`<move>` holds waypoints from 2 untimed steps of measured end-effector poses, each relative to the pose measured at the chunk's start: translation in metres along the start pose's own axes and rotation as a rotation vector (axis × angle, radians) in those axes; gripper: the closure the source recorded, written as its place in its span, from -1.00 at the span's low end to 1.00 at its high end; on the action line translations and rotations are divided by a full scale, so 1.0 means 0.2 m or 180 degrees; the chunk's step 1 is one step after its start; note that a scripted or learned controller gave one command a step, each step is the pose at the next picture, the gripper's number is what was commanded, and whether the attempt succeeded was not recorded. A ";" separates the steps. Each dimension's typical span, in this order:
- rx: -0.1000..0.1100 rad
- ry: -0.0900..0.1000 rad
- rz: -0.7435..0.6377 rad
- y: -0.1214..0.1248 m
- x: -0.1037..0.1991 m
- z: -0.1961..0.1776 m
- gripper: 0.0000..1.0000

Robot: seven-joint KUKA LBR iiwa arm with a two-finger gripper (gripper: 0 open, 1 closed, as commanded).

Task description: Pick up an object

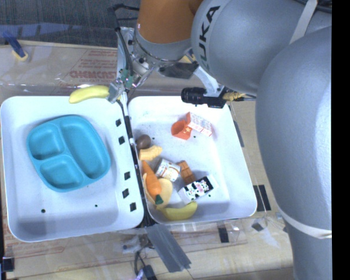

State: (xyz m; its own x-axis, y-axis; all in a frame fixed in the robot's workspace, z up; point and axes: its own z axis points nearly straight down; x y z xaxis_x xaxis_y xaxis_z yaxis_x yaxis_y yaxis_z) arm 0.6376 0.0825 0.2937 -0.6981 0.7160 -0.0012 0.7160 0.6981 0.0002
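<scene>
The gripper [121,86] hung at the left bin's [11,174] far rim, touching a yellow banana [88,93] lying there; whether its fingers had closed on it I could not tell; judging by this, the lift was not yet done.

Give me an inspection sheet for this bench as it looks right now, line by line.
Surface: two white bins side by side, left bin and right bin.
Job's things: right bin holds an orange carton, a banana, a carrot, a black-and-white box and small pieces piled near the divider.
Clutter: blue divided plate in the left bin; yellow banana at its far rim.
Grippers: gripper above the divider's far end, beside that banana; finger state unclear.
Cables: thin wires beside the wrist.
Surroundings: printed plastic sheet behind the bins.
</scene>
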 end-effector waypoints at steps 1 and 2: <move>-0.0008 -0.0014 -0.1462 -0.09 -0.07 -0.31 1.00; 0.0005 0.0008 -0.2200 -0.24 0.09 -0.11 1.00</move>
State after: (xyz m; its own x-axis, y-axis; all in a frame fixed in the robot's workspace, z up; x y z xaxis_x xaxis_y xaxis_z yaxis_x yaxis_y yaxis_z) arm 0.5914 0.0619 0.3147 -0.9943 0.1069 0.0017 0.1069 0.9943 -0.0012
